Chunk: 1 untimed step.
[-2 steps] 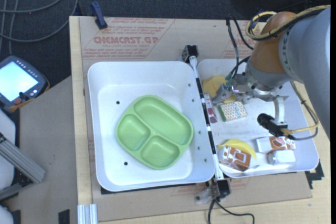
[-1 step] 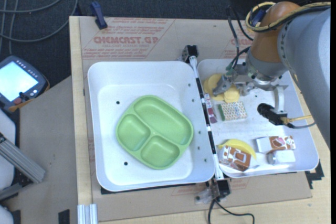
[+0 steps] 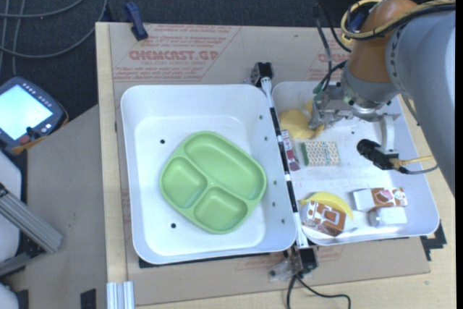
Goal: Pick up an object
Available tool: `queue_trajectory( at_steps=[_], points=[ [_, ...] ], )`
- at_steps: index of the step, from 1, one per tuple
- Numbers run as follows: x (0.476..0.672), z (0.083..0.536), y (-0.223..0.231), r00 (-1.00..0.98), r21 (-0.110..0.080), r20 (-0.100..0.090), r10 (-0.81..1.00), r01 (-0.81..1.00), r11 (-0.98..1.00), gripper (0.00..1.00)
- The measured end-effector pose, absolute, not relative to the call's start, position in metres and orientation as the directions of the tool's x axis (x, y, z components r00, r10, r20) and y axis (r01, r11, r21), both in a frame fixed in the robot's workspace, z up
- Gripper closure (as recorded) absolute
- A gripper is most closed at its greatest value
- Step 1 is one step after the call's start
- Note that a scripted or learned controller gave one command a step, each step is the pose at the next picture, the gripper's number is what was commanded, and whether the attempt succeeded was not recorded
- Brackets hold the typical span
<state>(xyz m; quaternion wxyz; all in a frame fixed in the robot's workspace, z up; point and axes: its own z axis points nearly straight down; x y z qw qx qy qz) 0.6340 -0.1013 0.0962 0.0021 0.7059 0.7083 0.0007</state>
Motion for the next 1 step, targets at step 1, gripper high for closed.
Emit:
queue_trajectory(
  at_steps=[1],
  points=[
    [0.5384, 0.1846, -0.0386, -0.001, -0.002, 0.001, 1.0, 1.0, 0.001, 1.0]
  ],
)
